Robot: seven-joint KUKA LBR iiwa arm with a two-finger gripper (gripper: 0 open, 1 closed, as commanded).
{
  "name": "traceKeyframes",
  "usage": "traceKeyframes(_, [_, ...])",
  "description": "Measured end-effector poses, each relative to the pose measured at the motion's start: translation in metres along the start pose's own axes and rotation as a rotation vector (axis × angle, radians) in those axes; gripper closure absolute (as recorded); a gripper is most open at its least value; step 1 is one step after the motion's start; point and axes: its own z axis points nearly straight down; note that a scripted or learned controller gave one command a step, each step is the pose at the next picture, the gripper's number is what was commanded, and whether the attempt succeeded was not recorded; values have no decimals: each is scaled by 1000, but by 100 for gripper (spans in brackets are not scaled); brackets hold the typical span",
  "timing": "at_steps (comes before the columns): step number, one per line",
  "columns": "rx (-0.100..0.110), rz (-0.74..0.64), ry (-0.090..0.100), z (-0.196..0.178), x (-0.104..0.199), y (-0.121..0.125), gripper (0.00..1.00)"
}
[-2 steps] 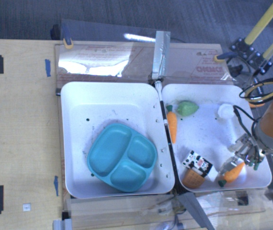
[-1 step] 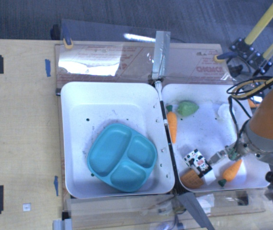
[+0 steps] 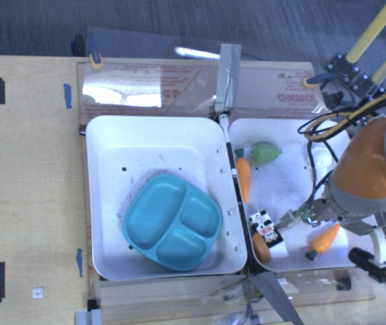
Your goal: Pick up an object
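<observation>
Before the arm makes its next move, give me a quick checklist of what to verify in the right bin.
1. Gripper over the right white bin: ok.
2. Object between its fingers: cannot tell.
3. Black-and-white toy block close beside the gripper: ok.
4. Small orange carrot toy apart from the block: ok.
5. Long orange carrot against the divider wall, awkward to grasp: not ok.
6. Green leafy toy lying apart from the arm: ok.
</observation>
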Motion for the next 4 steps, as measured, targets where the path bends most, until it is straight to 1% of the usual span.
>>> traceKeyframes(1, [-6,191,-4,5,-68,-10,0])
traceKeyframes(2, [-5,250,-3,5,-51,-7,0])
traceKeyframes(3, [-4,-26,-1,5,-58,-9,0])
traceKeyframes(4, [-5,-120,-5,5,-55,-8,0])
